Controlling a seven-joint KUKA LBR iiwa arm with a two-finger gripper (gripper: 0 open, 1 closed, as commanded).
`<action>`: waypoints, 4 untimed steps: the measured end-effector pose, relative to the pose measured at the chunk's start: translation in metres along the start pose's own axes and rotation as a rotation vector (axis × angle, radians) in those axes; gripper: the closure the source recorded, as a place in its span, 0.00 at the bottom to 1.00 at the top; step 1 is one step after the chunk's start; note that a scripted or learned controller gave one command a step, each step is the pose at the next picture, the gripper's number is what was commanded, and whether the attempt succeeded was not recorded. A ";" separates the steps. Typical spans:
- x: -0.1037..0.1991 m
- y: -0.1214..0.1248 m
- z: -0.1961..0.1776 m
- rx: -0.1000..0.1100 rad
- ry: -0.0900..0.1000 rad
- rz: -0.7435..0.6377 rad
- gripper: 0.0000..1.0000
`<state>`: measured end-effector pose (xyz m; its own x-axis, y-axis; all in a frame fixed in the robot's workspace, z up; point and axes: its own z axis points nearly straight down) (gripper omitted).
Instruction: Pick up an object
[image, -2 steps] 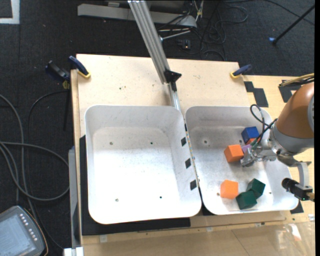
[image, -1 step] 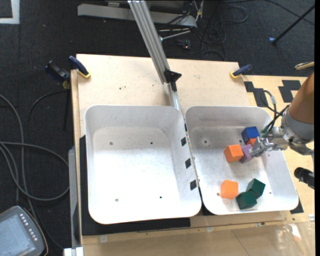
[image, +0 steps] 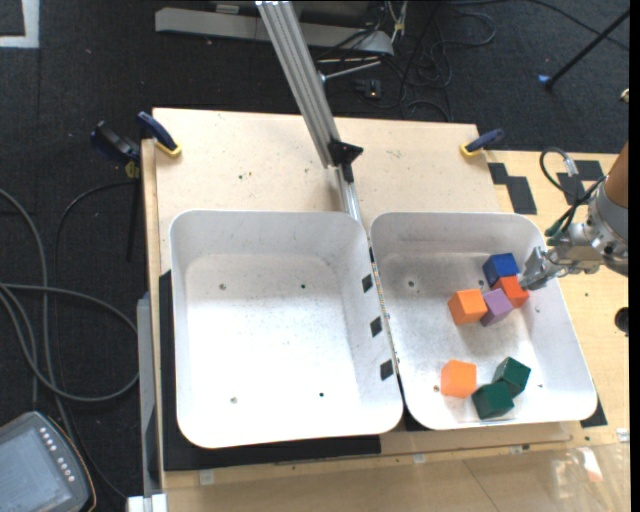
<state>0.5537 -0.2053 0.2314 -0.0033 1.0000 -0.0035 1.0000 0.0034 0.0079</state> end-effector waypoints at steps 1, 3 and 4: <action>0.000 0.001 -0.011 0.005 0.002 0.000 1.00; 0.096 0.031 -0.019 0.005 0.004 -0.005 1.00; 0.153 0.040 -0.026 0.006 0.005 -0.006 1.00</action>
<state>0.5928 -0.0519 0.2574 -0.0090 1.0000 0.0014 1.0000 0.0090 0.0022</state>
